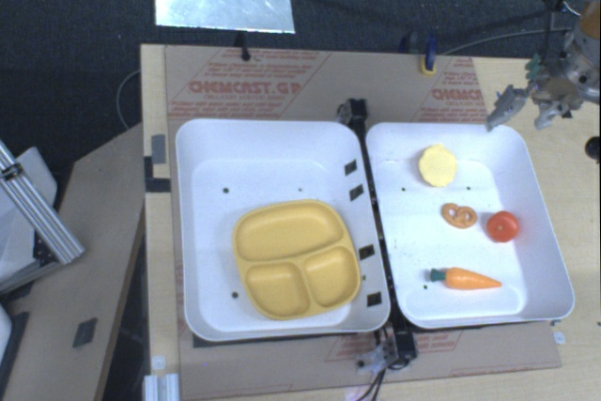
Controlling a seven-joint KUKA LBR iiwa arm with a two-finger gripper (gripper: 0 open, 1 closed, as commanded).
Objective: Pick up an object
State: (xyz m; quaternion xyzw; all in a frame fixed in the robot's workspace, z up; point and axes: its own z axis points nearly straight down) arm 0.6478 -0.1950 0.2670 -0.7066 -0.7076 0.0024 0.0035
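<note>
The gripper [526, 106] hangs at the upper right, above the far right corner of the right bin [540, 202], its two fingers spread wide apart with nothing between them and touching nothing. In that bin lie a pale yellow round piece [438, 165], a pretzel [459, 216], a tomato [503, 226] and a carrot [467, 278]. The carrot lies flat near the front wall, long axis left to right, green stub left, tip pointing right. A yellow divided tray [296, 256] sits in the left bin [202, 202]
</note>
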